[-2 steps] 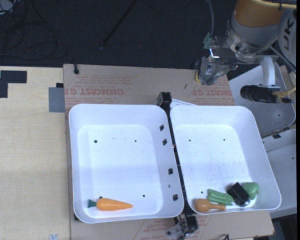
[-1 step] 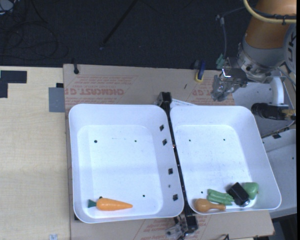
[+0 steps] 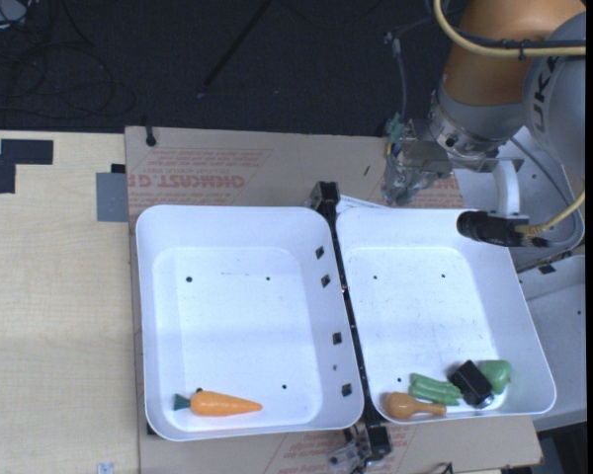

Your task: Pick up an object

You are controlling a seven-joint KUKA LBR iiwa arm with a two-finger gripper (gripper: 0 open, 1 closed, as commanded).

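Four objects, none picked

Carrot lies alone at left bin's front edge; pear-shaped piece, green pods, black block crowd right bin's front corner. Carrot looks easiest: approach vertically, straddle its width. Gripper hovers above right bin's back edge, nothing seen held; its opening can't be told.

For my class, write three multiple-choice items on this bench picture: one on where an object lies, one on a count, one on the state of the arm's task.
1. Where is the orange carrot?
A. left bin, near corner
B. right bin, far corner
C. on the cardboard

2. How many white bins are on the bench?
A. one
B. two
C. three

3. Where is the gripper?
A. beyond the right bin's far rim
B. low over the carrot
C. among the right bin's toys

Answers:
1 A, it lies at the left bin's near edge.
2 B, the left bin and right bin sit side by side.
3 A, it hangs over the cardboard.
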